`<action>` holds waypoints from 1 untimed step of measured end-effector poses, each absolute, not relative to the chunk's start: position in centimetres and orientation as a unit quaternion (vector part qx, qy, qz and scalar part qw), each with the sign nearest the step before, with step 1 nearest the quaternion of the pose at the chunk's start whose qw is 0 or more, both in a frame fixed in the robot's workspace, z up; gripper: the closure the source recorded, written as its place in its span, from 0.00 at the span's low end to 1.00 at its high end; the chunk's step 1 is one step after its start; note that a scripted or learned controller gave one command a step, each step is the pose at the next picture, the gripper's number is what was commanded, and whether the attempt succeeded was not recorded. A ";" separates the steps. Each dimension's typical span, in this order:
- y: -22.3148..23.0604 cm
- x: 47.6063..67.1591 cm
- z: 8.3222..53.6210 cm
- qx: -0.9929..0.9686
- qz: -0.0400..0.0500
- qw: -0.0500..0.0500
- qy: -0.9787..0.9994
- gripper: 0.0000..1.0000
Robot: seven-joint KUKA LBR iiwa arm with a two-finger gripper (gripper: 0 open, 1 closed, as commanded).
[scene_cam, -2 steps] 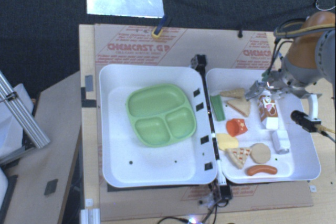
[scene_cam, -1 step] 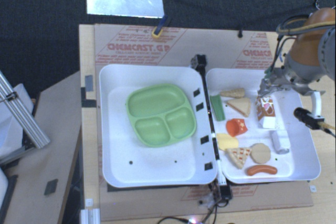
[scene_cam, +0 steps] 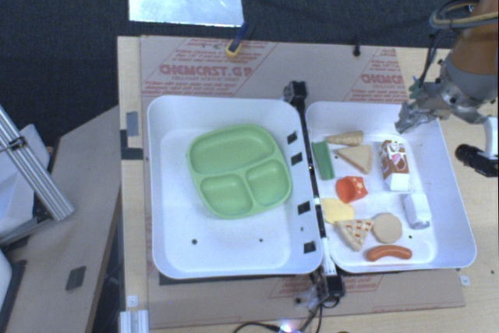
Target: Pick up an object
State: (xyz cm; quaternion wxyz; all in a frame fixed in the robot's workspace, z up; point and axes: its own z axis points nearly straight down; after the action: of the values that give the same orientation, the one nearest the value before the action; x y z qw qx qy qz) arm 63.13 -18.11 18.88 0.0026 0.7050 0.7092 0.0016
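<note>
Your gripper hangs over the right bin's far right corner; you cannot tell its state, and nothing shows in its grasp. The carton lies just below it near the right edge. The sausage sits at the near edge. The green tray rests mid left bin.

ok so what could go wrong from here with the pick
The gripper hovers at the right bin's upper right corner, close to its wall, so a straight descent might clip the rim. The nearest item, the carton, lies flat and may be too wide to grasp. The other food pieces sit crowded: the pizza slice touches the round cookie, so closing on one could drag or pinch its neighbour.
</note>
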 end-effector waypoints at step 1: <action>-18.1 63.3 22.7 0.705 0.001 0.002 0.709 1.00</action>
State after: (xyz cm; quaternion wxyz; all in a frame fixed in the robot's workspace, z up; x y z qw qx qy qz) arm 63.26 -18.11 22.68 0.0021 0.7048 0.7094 0.0013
